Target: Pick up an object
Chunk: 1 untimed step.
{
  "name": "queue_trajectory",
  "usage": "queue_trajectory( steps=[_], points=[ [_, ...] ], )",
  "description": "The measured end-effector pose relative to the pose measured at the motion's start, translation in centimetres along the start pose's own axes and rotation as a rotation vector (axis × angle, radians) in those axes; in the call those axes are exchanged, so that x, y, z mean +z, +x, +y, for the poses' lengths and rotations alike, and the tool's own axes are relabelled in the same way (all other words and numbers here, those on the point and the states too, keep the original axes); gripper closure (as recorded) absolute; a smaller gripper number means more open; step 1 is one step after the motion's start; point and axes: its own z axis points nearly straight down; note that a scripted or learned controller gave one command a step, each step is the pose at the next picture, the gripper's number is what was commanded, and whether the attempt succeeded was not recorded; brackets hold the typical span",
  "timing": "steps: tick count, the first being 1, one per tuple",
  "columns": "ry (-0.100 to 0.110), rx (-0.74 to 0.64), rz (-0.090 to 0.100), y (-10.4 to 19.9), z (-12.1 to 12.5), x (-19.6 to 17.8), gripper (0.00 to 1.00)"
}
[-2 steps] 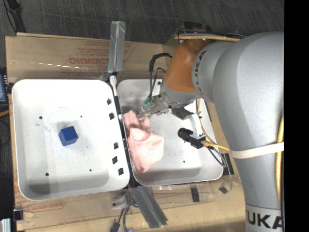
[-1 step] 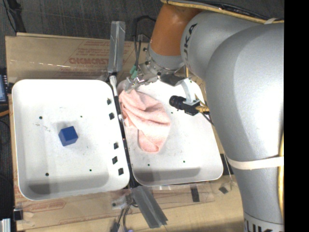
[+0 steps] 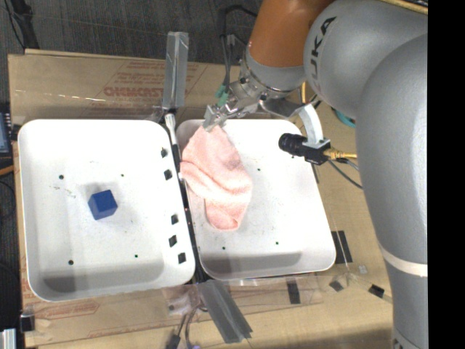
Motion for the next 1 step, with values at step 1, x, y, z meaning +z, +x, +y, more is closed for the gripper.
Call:
queue_trajectory(
  steps=[1],
  points=[
    [-0.001,-0.140,-0.001,-6.14,-1.04,-1.99,1.00]
  ],
)
